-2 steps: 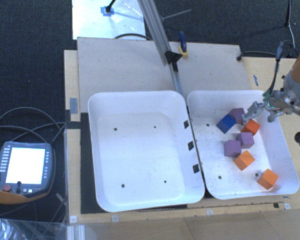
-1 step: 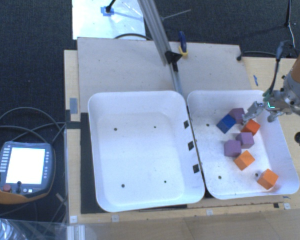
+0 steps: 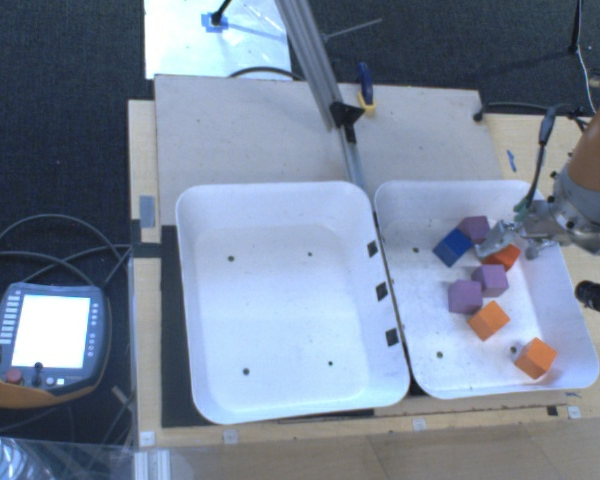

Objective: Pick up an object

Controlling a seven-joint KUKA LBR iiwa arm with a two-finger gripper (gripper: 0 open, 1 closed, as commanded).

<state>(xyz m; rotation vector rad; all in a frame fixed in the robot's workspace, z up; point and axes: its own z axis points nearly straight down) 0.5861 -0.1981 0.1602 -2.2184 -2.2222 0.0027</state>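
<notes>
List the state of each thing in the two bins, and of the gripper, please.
Left bin: holds no blocks.
Right bin: holds all the blocks.
Blue block: lying free.
Three purple blocks: lying free.
Three orange blocks: one beside the gripper, two apart.

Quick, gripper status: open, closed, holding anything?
Gripper: cannot be told; it sits low in the right bin among the blocks, beside an orange block.

Bright, even light (perhaps slightly soft).
</notes>
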